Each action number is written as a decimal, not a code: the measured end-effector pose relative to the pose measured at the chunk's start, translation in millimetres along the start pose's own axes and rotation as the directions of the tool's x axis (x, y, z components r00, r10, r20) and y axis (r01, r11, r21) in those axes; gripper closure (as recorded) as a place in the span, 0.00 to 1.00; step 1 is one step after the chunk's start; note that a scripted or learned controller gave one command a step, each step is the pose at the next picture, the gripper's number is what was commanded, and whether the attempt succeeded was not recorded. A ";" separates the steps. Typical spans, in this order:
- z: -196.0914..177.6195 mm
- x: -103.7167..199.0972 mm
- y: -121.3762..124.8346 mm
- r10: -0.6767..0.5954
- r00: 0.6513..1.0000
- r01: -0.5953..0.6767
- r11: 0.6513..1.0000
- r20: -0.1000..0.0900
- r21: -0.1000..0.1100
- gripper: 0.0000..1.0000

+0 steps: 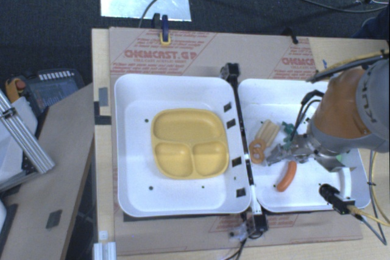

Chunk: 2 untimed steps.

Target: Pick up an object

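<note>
So the arm (356, 109) comes in from the right over the right bin (268, 91), with the gripper (274, 154) down low near the bin's left side. Can't tell if the jaws are open or shut from this angle. Just left of it sit a pretzel (256, 151) and a tan block (265, 131); an orange hot dog (286, 176) lies just nearer. A yellow divided tray (188, 143) sits in the left bin (131, 100).
</note>
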<state>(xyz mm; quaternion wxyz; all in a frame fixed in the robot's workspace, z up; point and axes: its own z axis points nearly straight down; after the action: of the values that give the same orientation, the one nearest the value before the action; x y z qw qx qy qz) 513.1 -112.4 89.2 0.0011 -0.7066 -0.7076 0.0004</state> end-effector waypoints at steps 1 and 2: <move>-12.9 -0.4 1.1 0.000 1.000 0.000 1.000 0.001 -0.005 1.00; -75.3 -0.8 8.9 -0.002 1.000 0.002 1.000 0.003 -0.009 1.00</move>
<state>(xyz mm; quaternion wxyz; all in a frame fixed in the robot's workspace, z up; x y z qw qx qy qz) 522.2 -113.2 164.5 -0.0031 -0.7057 -0.7085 -0.0020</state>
